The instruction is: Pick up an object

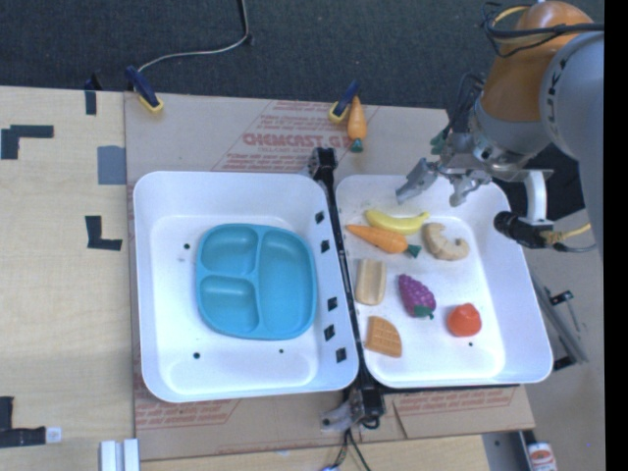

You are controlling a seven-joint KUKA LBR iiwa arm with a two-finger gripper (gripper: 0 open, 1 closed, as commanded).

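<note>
Nothing is picked yet: the gripper (438, 188) hangs with fingers spread apart above the right bin (520, 292), near the banana (396, 221)

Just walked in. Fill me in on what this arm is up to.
The arm's gripper hangs open over the back of the right bin, holding nothing. Below it lie toy foods: a banana, a carrot, a purple grape bunch, a tomato and some bread pieces. The left bin holds a blue divided plate. Nothing has been picked up yet; the banana is nearest the fingers.
</note>
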